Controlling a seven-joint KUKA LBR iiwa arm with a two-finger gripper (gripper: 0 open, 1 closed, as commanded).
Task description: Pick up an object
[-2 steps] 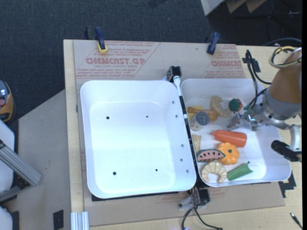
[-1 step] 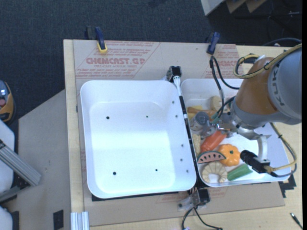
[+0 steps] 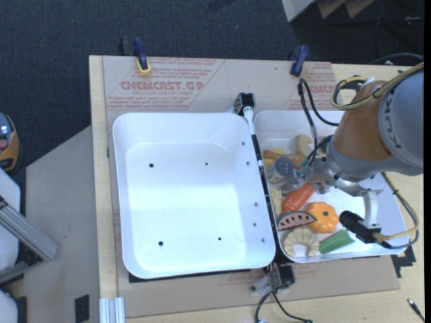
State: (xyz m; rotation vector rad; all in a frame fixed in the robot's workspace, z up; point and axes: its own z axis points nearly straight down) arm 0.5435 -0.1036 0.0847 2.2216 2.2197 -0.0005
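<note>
Toys lie heaped in the right bin [image 3: 269, 123]: carrot [image 3: 297, 196], orange pumpkin [image 3: 322, 217], watermelon slice [image 3: 294, 221]. Your gripper [image 3: 301, 171] hangs low over the pile's far side, likely choosing; you cannot tell its grasp state.

bins [image 3: 182, 123]: 2 | blue clamps [image 3: 141, 51]: 2 | toy foods [image 3: 322, 216]: several, uncountable

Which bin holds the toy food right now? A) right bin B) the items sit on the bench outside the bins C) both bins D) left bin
A: the carrot, pumpkin and watermelon slice all lie in the right bin, under the arm.
</note>
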